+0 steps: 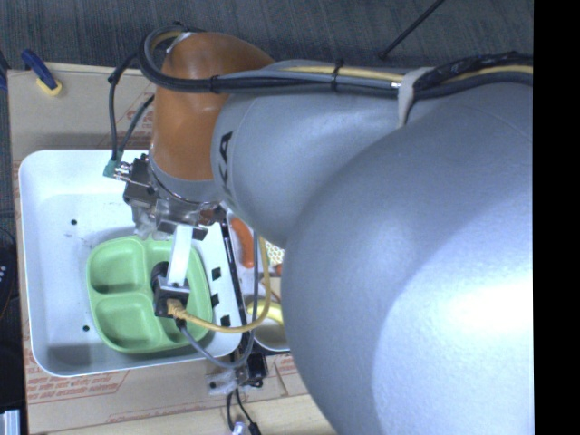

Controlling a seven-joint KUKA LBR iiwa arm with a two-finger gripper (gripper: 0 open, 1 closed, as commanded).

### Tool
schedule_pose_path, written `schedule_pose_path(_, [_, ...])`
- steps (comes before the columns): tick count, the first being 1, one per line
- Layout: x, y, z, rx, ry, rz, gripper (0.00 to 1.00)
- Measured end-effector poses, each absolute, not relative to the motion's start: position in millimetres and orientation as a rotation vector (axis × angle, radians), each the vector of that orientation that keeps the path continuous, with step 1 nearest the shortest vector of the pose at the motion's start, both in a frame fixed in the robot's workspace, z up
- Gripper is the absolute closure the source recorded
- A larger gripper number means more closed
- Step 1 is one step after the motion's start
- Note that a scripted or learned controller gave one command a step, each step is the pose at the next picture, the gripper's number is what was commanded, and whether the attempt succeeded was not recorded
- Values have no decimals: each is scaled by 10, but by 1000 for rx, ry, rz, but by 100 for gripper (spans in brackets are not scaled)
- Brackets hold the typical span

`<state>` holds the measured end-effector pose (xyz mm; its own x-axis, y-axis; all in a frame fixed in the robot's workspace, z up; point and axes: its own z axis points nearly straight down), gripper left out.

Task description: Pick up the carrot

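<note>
Overhead view of the bench, with the arm (381, 243) reaching in from the right and covering most of the frame. I see the orange band (186, 107) of the arm near top centre, directly above the wrist. The left white bin (45, 198) is exposed along its far, left and near walls. A green tray (122, 293) with separate compartments lies in the near part of this bin, and its right edge is hidden under the robot.

The gripper (216, 284) hangs over the right side of the green tray. From this angle I cannot tell whether it is spread or closed, and I see nothing held in it.

The carrot (243, 239) shows as a narrow orange strip just to the right of the gripper, tucked against the edge of the grey arm. Most of its length is hidden, and I cannot tell which bin it lies in. It appears to be apart from the green tray.

Outside the bin, a small blue and yellow object (41, 72) rests on the brown bench surface (72, 89) at top left, well apart from everything else.
</note>
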<state>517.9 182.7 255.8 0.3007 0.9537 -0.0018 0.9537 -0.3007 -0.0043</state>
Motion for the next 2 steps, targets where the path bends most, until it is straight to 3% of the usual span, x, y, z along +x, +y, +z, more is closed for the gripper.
schedule_pose_path(1, [6028, 2167, 3273, -2586, -1782, 5, 100])
schedule_pose_path(2, [5612, 2181, 2075, -2520, -1870, 11, 100])
